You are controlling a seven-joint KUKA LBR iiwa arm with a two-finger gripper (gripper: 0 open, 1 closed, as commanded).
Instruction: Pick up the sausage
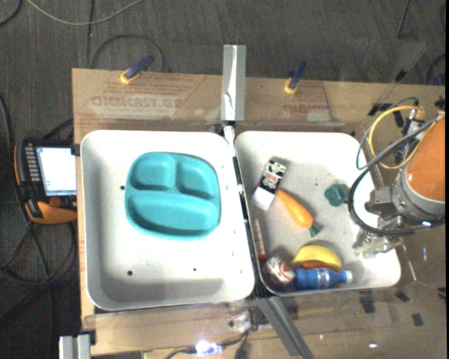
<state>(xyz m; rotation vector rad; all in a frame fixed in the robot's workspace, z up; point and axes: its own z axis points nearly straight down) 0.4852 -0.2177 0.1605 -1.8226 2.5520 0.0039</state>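
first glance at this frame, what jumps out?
The teal divided plate sitting alone in the left bin. Then the clutter in the right bin: an orange carrot mid-bin, a yellow banana and blue bottle along the near wall. The gripper hangs over that bin's right edge.

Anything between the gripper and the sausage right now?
Yes. The gripper hangs at the right side of the right bin; the sausage lies along its left wall. The banana and the carrot lie between them.
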